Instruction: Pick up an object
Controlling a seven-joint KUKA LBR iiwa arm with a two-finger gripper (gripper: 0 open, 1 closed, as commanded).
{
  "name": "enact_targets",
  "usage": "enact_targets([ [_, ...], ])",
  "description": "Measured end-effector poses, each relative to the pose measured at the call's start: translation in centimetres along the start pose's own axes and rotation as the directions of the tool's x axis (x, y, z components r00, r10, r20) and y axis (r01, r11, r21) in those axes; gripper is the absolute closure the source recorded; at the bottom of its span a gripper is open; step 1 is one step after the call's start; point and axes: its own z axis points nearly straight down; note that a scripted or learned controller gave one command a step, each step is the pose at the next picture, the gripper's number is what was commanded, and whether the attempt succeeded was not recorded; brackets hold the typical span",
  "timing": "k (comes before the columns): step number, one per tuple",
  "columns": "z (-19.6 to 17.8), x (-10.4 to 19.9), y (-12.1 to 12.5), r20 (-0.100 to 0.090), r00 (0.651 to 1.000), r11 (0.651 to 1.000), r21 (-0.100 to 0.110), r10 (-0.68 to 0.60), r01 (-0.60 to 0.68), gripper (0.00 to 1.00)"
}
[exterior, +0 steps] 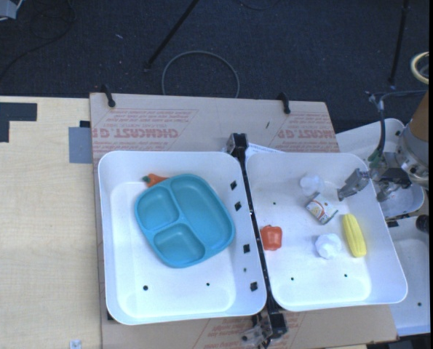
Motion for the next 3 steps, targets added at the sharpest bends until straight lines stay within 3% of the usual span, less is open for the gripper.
enact_targets([
  [1,-0.6,0.0,0.3,0.003,1.000,1.000,-0.012,-0.002,0.002,0.00],
  [3,10.2,1.6,0.6,0.000,1.000,1.000,-0.005,-0.005,0.005,0.00],
])
